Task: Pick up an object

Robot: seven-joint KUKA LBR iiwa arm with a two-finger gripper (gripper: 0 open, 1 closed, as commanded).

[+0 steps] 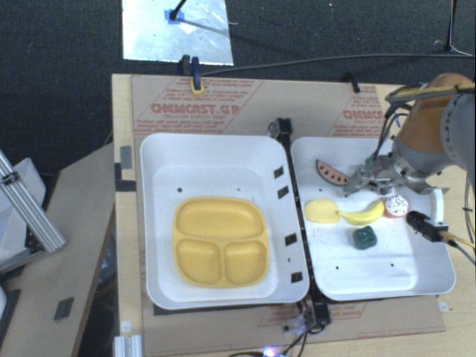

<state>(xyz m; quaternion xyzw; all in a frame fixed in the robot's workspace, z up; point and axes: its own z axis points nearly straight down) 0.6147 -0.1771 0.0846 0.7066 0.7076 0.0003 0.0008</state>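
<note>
Gripper (370,178) low in the right bin (416,270), with nothing visibly between its fingers.

Whether it is apart or together I cannot tell; the metal tip sits at the frame's right-centre, between the watermelon slice (331,173) to its left and the banana (363,214) just below, seemingly poised to pick one. A pale yellow piece (320,211) touches the banana's left end, a dark green object (364,237) lies below it, and a small red-and-white item (396,205) sits at its right tip. The left bin (178,158) holds a yellow divided tray (221,241), well apart from the arm.

Grey arm (455,129), orange band, seemingly metallic gripper (366,180)
</note>
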